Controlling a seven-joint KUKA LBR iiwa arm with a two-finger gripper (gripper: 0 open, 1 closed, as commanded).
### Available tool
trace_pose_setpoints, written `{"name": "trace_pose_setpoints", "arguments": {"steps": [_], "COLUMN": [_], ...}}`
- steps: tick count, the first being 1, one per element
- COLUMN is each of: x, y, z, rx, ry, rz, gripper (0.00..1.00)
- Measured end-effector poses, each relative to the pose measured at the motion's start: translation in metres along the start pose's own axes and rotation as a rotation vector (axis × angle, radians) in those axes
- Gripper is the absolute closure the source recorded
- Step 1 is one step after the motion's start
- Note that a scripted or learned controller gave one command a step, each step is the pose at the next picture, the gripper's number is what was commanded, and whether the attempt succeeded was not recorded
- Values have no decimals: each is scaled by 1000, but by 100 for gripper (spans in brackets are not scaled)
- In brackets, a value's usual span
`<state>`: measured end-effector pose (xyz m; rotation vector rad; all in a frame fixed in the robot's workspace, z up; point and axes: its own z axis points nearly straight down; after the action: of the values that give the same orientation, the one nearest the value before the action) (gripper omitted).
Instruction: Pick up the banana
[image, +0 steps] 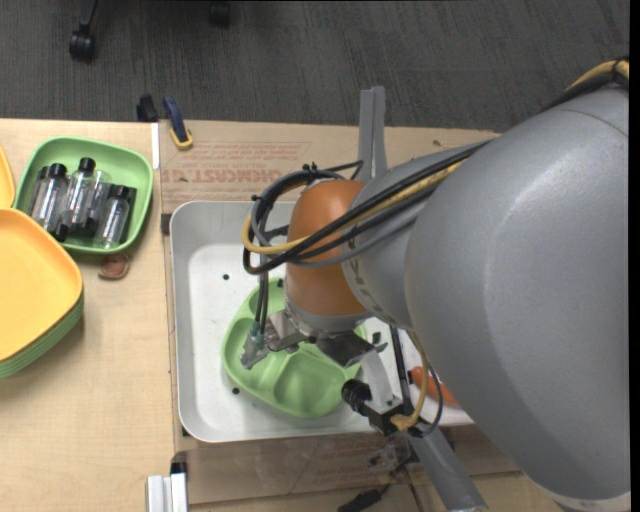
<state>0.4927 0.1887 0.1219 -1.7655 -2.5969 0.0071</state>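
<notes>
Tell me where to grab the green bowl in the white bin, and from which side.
Probably the rim on the view's left, from above: the green bowl lies open side up, that rim is clear of the white bin wall, and the arm covers its right side.

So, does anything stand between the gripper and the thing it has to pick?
Cannot tell. The gripper is low over a green bowl in the bin. The arm hides much of that bin, so the path cannot be judged.
</notes>
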Motion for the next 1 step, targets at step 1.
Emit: {"name": "trace_pose_setpoints", "arguments": {"steps": [1], "x": [-2], "y": [-1], "z": [-8], "rx": [3], "ry": [-2], "rz": [1], "gripper": [100]}}
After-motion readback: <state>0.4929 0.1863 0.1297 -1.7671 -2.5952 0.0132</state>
